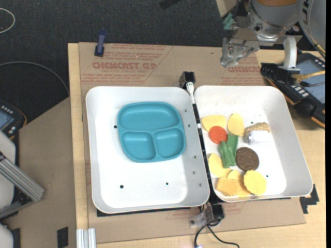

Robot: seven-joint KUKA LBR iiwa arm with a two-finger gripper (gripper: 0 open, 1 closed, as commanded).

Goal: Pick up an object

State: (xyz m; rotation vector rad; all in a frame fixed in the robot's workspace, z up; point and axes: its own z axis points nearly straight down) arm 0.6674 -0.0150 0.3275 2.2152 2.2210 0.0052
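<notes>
My gripper [235, 57] hangs high above the back edge of the right bin [289, 138], its fingers close together with nothing between them. The right bin holds several toy foods: yellow slices [214, 122], a red tomato piece [217, 134], a green piece [228, 150], a brown round cookie [247, 158], a tan and white piece [257, 130], and yellow-orange chips [243, 182] at the front. All lie well in front of and below the gripper.
The left bin [103, 164] carries a teal divided plate [151, 131]. A black clip [187, 78] sits at the back between the bins. A blue item [100, 43] lies on the cardboard at the back left. Dark equipment [292, 84] stands to the right.
</notes>
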